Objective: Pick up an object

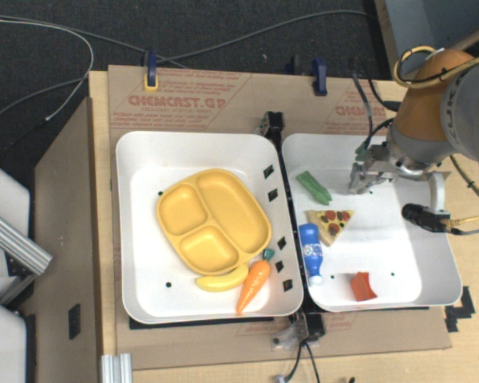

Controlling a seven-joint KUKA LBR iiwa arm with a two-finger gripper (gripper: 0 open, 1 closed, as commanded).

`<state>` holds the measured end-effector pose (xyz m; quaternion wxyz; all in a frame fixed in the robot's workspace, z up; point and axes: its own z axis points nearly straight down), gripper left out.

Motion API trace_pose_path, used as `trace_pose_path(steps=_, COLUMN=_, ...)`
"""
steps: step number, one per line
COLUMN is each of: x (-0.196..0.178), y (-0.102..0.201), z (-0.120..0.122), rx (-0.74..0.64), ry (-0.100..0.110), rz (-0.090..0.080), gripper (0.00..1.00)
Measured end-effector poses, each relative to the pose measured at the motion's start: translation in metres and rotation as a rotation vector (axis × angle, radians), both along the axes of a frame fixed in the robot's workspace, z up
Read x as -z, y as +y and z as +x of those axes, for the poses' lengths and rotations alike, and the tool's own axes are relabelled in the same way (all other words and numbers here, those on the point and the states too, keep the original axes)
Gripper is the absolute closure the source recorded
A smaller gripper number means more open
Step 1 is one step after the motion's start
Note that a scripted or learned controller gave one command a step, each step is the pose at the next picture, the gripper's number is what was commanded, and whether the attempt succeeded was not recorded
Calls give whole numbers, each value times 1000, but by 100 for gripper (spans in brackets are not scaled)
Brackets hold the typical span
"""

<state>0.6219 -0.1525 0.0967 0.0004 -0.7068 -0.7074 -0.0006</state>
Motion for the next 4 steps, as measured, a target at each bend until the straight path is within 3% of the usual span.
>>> trace_pose_path(steps=1, x=-61, y=0, z=-6, rx=1, ry=-5, rz=-2, gripper=100)
trace_pose_path(steps=2, x=-121, y=3, z=3, rx=-1, ry=-5, rz=-2, gripper=100)
trace_pose_path(steps=3, x=-159, y=4, z=4, rx=-1, ry=-6, rz=-2, gripper=100)
trace_pose_path(steps=4, x=-166, y=56, z=-5, rx=-5, ry=2, rz=1, gripper=100)
